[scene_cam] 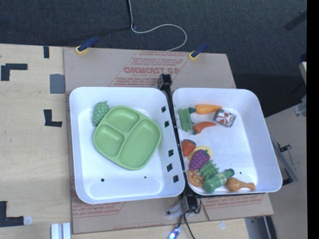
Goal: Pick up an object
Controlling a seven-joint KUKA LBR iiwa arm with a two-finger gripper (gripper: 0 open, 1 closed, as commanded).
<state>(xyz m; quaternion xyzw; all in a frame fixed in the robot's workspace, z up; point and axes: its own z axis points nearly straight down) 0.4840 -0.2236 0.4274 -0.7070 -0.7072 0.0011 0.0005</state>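
Gripper opening cannot be told; toys (200, 159) crowd the right bin (262, 133) along its left edge, its right side open.

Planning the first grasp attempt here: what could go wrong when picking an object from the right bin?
The toys near the front of the right bin lie packed together, so the fingers may catch two or knock one aside. The green beans lie close to the divider wall, leaving little finger room. The small can could roll.

pale grey fragments (302, 108) at right edge (too cropped to identify), angular, hard-edged
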